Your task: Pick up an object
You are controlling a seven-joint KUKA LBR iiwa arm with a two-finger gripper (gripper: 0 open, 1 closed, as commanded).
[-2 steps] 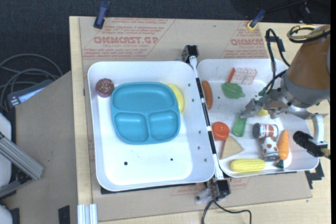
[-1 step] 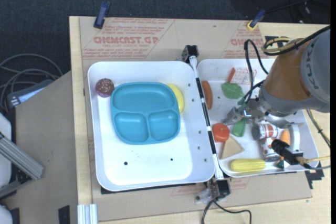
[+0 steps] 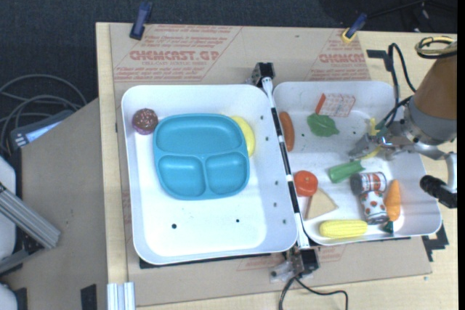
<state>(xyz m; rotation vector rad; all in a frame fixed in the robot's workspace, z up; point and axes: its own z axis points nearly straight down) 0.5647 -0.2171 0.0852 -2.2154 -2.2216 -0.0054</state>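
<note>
Hand, grip unclear, hovers among green pickle, can and carrot.

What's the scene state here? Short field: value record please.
left bin: blue divided plate, brown ball, yellow item partly under the plate's right edge
right bin: hot dog, tomato, corn, can, carrot, green pieces
end effector: low over the right bin, upper right
grasp: cannot tell

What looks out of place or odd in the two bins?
The can lies on its side in the right bin, among toy foods. In the left bin, a yellow item is half hidden under the blue plate.
</note>
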